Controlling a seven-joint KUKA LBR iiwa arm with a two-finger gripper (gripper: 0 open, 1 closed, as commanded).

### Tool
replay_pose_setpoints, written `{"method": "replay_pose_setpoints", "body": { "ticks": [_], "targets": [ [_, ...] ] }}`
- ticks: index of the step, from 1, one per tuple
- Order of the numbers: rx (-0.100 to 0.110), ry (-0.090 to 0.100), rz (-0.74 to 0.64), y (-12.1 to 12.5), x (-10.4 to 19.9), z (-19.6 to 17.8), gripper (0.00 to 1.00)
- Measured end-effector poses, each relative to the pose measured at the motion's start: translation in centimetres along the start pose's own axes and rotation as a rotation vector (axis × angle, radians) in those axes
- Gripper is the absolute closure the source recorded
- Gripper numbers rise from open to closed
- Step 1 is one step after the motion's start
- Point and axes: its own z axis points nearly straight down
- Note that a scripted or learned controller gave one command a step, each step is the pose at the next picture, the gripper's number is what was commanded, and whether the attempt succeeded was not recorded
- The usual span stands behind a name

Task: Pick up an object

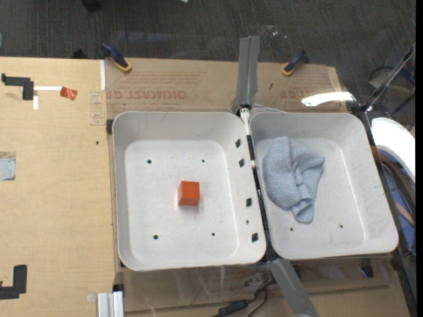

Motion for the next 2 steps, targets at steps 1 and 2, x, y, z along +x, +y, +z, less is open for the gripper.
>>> {"method": "replay_pose_setpoints", "body": {
  "ticks": [1,2],
  "targets": [
    [0.001,-0.002,0.001,0.49,2.49,0.35,1.0],
    [0.0,-0.001,0.001,0.5,2.6,0.12,1.0]
  ]
}}
